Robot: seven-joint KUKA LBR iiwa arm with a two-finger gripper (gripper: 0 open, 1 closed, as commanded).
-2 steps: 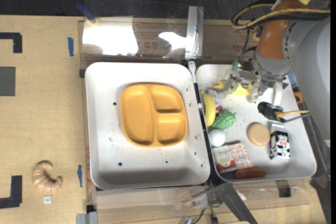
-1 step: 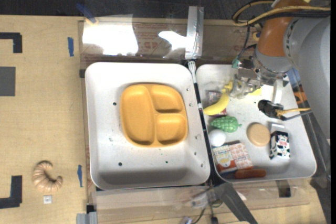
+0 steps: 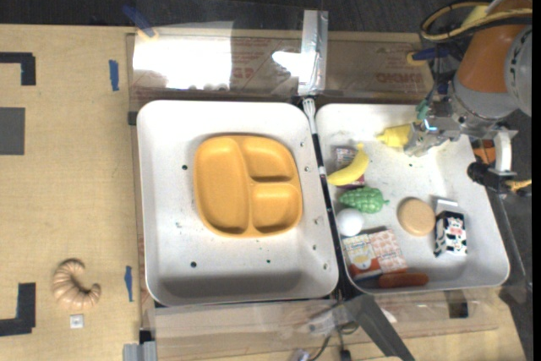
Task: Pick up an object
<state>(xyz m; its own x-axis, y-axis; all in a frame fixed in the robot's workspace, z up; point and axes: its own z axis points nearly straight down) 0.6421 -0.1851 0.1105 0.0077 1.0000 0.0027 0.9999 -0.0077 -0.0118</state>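
My gripper (image 3: pixel 420 141) hangs low over the back of the right bin (image 3: pixel 494 266), coming in from the right under the grey and orange arm (image 3: pixel 490 68). Touching its left side lies a small yellow object (image 3: pixel 392 135). In the same bin are a banana (image 3: pixel 351 169), a green bumpy item (image 3: pixel 363 199), a white egg (image 3: pixel 350 223), a small packet (image 3: pixel 344 155), a printed snack box (image 3: pixel 374 252), a round tan disc (image 3: pixel 415 216), a black-and-white milk carton (image 3: pixel 450 232) and a red sausage (image 3: pixel 402 280) at the front wall.
The left bin (image 3: pixel 161 182) holds a yellow divided plate (image 3: pixel 248 184). A croissant (image 3: pixel 75 284) lies on the wooden bench at the front left. A clear plastic sheet (image 3: pixel 220 55) and a metal bracket (image 3: pixel 314 46) stand behind the bins. Cables (image 3: pixel 448 17) loop above the arm.
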